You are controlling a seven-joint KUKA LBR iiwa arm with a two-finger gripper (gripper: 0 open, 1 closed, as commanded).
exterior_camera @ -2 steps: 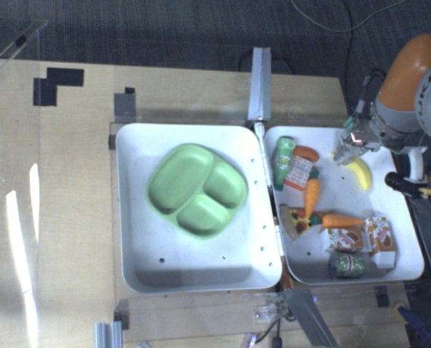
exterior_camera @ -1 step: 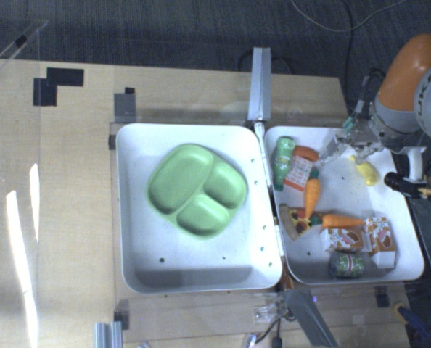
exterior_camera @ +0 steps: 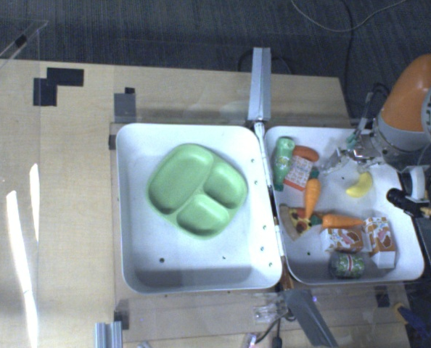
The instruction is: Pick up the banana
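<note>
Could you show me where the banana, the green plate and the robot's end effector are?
banana (exterior_camera: 359, 186): camera view, middle of the yellow fruit in the right bin.
green plate (exterior_camera: 196, 188): camera view, where its three compartments meet.
end effector (exterior_camera: 355, 151): camera view, metal tip just above the banana.

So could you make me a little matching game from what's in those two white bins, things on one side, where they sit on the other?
Things:
1. green divided plate
2. banana
3. green bottle
4. pizza slice

Places:
A. right bin, just below the gripper
B. right bin, top left corner
C. alone in the left bin
D. right bin, by its left wall, lower down

Pairs: 1-C, 2-A, 3-B, 4-D
</note>
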